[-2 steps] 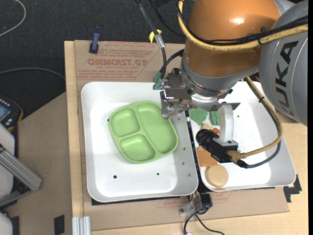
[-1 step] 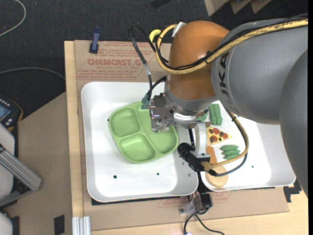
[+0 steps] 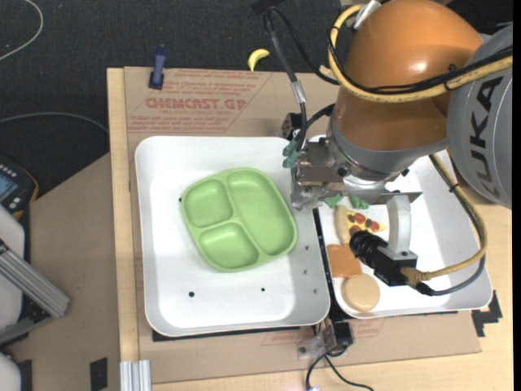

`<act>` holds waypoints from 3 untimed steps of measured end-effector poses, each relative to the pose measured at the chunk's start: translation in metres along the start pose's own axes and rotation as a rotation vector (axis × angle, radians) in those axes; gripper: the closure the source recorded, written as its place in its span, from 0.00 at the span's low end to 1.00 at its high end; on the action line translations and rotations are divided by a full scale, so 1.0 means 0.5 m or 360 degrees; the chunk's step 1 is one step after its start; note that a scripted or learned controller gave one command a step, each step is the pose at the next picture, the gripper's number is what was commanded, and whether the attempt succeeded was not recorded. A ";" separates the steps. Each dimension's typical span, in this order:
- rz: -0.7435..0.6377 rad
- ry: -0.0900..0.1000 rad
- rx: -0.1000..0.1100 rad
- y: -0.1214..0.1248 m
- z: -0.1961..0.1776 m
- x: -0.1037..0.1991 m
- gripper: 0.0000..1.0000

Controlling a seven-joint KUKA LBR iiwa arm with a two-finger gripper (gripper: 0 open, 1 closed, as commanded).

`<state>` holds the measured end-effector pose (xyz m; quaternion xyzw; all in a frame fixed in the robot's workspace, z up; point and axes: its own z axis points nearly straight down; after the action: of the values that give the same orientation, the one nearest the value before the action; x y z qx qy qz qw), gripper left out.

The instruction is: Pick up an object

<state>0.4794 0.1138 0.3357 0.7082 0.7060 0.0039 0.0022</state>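
The right bin [image 3: 460, 247] holds several small things along its left side: a round tan disc [image 3: 361, 292], an orange-brown square piece [image 3: 343, 261], and a pale piece with red and dark dots [image 3: 359, 217]. My gripper [image 3: 356, 204] is low over the dotted piece, mostly hidden beneath the large grey and orange wrist. Nothing can be seen held in it. A green divided plate [image 3: 238, 218] lies in the middle of the left bin [image 3: 163, 287], apart from the gripper.
The arm's bulk covers most of the right bin's far half. Behind the bins lies a printed cardboard sheet [image 3: 195, 100] with a blue clip [image 3: 157, 68] and a small yellow object [image 3: 258, 56] at its far edge.
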 end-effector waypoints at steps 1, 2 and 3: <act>0.0008 -0.0003 -0.0009 0.004 -0.192 -0.139 1.00; 0.0012 -0.0007 0.0037 -0.004 0.091 -0.292 1.00; -0.0015 -0.0001 0.0004 0.002 -0.023 -0.174 1.00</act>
<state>0.4800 0.0267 0.3471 0.7048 0.7094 0.0027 0.0017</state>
